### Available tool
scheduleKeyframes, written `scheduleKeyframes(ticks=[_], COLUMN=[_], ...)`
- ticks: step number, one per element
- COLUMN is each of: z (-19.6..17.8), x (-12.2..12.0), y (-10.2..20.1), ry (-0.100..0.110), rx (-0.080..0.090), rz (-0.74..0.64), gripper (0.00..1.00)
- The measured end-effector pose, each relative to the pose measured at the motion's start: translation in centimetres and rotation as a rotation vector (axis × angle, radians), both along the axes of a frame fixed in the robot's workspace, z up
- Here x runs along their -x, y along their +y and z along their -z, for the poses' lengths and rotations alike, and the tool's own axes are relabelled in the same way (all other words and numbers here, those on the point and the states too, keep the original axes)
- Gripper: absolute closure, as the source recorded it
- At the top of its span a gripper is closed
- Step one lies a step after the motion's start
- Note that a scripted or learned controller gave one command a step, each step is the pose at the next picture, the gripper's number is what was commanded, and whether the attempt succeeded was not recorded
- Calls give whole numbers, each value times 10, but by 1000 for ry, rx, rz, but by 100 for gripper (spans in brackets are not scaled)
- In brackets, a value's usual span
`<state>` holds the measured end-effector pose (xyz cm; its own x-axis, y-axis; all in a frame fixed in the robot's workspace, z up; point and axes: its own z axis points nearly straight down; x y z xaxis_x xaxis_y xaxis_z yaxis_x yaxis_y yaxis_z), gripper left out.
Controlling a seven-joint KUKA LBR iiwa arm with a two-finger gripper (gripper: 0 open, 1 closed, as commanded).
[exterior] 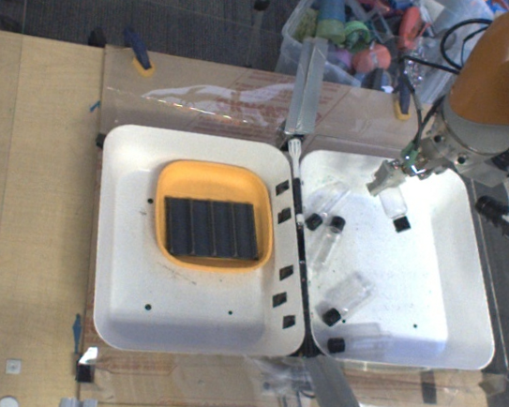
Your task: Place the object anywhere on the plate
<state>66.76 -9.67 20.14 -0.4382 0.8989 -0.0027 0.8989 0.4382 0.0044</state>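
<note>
clear plastic vial with a black cap (393, 207) hangs clamped in the gripper (392, 184) over the right bin (467, 305), well apart from the orange plate (173, 176) in the left bin (123, 226). likely light, stiff and slick; a mid-body hold looks safest. similar vials (345, 292) lie below.

We see a light wooden worktop (17, 210). Two white bins sit on it side by side, touching. The left bin (117, 301) is near the middle, and the right bin (448, 303) is beside it.
</note>
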Motion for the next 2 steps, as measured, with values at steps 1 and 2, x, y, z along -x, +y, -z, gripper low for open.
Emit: scheduleKeyframes(ticks=[1, 2], z=[17, 16], x=[1, 1], y=[22, 21], ry=[6, 5], rx=[-1, -1], rz=[-193, -193], gripper=[100, 0])
